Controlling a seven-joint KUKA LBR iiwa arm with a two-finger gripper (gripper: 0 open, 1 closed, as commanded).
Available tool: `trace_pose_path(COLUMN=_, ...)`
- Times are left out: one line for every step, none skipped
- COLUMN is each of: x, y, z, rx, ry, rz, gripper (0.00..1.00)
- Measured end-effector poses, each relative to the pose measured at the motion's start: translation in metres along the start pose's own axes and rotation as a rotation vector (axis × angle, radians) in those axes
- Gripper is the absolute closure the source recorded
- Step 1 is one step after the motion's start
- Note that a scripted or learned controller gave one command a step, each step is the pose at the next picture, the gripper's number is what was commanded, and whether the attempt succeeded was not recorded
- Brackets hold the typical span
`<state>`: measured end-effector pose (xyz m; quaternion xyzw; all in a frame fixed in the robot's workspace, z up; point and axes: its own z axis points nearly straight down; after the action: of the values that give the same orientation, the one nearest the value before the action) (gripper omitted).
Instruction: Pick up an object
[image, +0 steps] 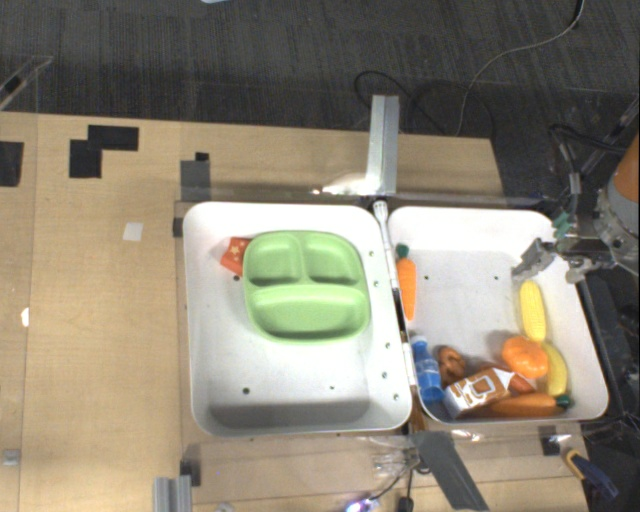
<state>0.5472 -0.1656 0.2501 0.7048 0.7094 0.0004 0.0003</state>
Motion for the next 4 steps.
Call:
trace_pose_path(x=0.001, y=0.002, z=-0.01, rx=-0.003, ry=0.0, rz=-0.004, gripper=1.0)
trace_pose_path(x=0.028, y=0.023, z=0.02, rx=0.001, ry=-0.001, rz=0.67, gripper=1.0)
trace_pose_path(x=0.079, y=0.051, z=0.12, rx=0.004, ry=0.0, rz=0.541, gripper=1.0)
trace_pose_path(x=0.061, y=0.008, z=0.159, rx=-0.011, ry=0.002, rz=0.184, gripper=1.0)
